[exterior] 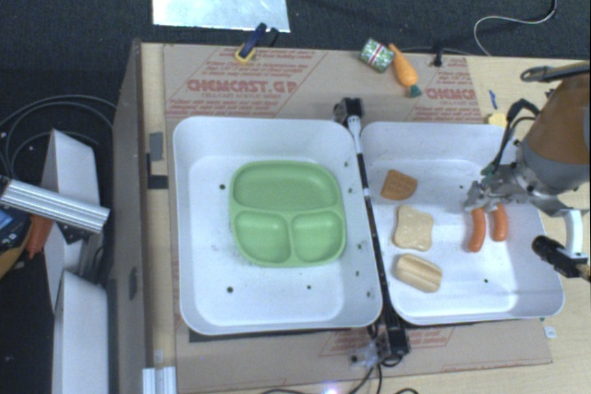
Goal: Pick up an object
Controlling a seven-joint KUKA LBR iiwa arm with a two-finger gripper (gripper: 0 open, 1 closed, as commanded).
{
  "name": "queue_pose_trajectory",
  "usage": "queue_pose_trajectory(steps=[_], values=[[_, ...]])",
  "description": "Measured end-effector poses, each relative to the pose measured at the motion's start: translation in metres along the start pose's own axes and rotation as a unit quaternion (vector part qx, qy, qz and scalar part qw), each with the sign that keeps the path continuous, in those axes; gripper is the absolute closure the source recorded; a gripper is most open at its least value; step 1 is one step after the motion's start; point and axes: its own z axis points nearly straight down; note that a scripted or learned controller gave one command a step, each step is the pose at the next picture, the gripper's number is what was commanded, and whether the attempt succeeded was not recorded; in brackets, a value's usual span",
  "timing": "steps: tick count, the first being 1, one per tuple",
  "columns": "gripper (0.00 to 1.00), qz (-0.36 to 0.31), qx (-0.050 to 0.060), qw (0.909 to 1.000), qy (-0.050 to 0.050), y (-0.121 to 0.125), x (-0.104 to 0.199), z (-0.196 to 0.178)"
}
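The arm (563,129) is cut off by the right edge. Its gripper (485,196) is too small and blurry to make out. A grey box (69,198) runs off the left edge.

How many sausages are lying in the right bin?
2. Both sausages lie side by side in the right part of the right bin, just below the hand: one on the left, one on the right. Their top ends may be hidden by the hand.
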Motion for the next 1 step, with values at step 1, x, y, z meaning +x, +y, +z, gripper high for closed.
queue_pose_trajectory(steps=[1], values=[[1.0, 0.0, 0.006, 1.0, 0.002, 0.0163, 0.1309, -0.0853]])
